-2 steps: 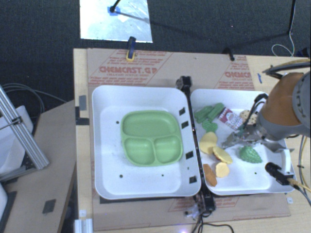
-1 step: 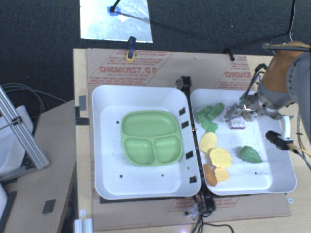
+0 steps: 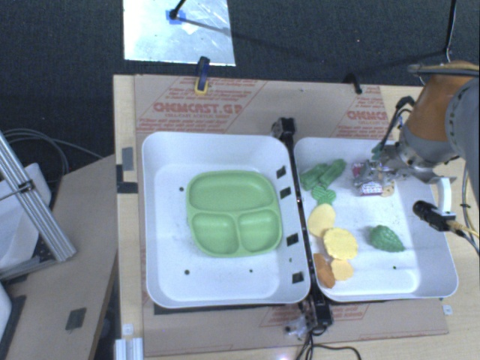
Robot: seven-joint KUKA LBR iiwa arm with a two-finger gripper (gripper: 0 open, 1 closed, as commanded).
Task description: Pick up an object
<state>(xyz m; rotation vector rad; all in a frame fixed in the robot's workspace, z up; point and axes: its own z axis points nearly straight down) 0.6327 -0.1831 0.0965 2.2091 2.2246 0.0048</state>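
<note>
The right bin (image 3: 431,280) holds several toy foods: green pieces (image 3: 322,175) at its upper left, yellow pieces (image 3: 334,235) and an orange piece (image 3: 324,270) along its left side, and a green bumpy lump (image 3: 385,238) in the middle. My gripper (image 3: 370,178) hangs low over the upper middle of this bin, to the right of the green pieces and above the lump. The arm's grey and orange body comes in from the right edge. A small reddish thing sits right under the gripper; I cannot tell whether it is part of the gripper.
The left bin (image 3: 169,276) holds a green three-compartment tray (image 3: 232,212). A black divider with clips (image 3: 292,201) runs between the bins. A black cable fitting (image 3: 431,216) juts over the right bin's right side. A shiny sheet (image 3: 180,21) lies at the back.
</note>
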